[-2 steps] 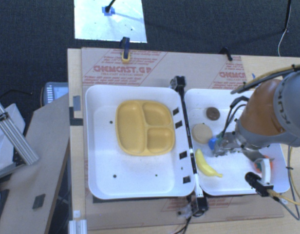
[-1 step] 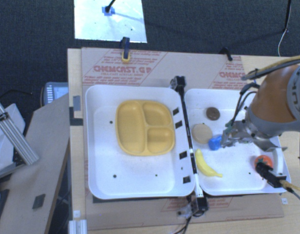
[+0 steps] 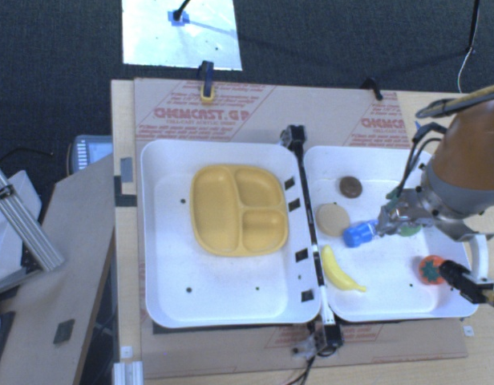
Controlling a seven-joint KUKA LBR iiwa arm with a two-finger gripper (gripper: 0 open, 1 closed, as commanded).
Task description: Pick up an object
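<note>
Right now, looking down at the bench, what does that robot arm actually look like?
The arm is thick and rounded, with a broad orange band above a smooth grey section. Thin dark cables loop along its left side down towards the wrist. At the tip sits a small metallic pincer, greyish and boxy, much slimmer than the arm itself. No lettering or markings are legible on it.

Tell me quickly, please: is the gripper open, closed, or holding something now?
Gripper: low in the right bin, right beside the blue object; open or closed cannot be told, and no hold is visible.
</note>
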